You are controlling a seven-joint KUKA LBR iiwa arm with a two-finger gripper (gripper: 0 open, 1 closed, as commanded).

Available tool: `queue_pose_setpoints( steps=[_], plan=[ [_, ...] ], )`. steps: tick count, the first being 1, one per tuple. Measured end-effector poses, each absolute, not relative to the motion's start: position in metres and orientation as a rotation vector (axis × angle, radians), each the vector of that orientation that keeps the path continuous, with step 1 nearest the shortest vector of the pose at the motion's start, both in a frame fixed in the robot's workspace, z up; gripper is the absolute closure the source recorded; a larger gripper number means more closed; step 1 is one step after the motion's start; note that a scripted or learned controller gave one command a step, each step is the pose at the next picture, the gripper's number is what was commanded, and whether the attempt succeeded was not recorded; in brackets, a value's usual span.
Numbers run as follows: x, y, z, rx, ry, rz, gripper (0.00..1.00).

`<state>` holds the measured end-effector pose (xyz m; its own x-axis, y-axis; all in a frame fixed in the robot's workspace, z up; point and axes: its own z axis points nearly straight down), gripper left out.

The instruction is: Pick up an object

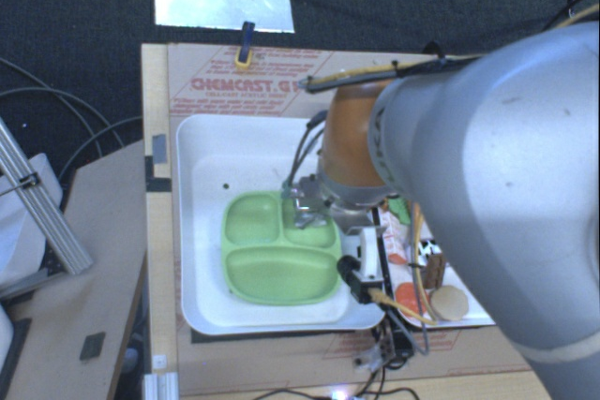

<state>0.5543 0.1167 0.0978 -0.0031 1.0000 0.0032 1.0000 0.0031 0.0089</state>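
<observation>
Camera view: hand (305, 219) over green tray (272, 278)

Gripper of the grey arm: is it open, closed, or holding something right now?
Gripper: cannot be told; it is over the green divided plastic tray.

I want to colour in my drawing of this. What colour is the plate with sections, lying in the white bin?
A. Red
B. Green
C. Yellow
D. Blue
B: the sectioned plate lying in the white bin is pale green all over.
</observation>
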Motion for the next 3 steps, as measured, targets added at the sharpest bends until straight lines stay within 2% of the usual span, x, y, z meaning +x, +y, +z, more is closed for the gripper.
queue_pose_setpoints(
  steps=[1,2,3],
  plan=[
    [0.611,0.208,0.346,2.204,2.226,0.032,1.00],
    [0.599,0.225,0.110,2.220,2.226,-0.005,1.00],
    [0.653,0.192,0.084,2.221,2.218,0.006,1.00]
  ],
)
